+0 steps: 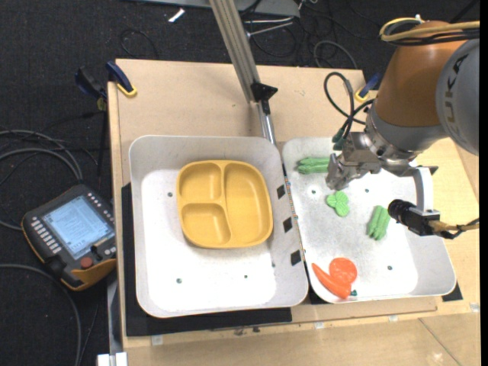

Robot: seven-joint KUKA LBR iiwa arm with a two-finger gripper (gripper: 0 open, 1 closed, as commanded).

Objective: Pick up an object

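The right bin (404, 280) holds several toy foods: a green pea pod (312, 165) at its back left, a small bright green piece (338, 203) in the middle, a darker green pod (377, 223) to its right, and an orange-red tomato with a carrot (339, 275) near the front. My gripper (336, 180) hangs over the bin's back left, just above the small green piece and right of the pea pod. Nothing shows between its fingers.
The left bin (152, 227) carries a yellow divided plate (226, 203). A metal pole (236, 40) slants down to the gap between the bins. A teach pendant (72, 235) lies off the bench to the left. Cables run behind the arm.
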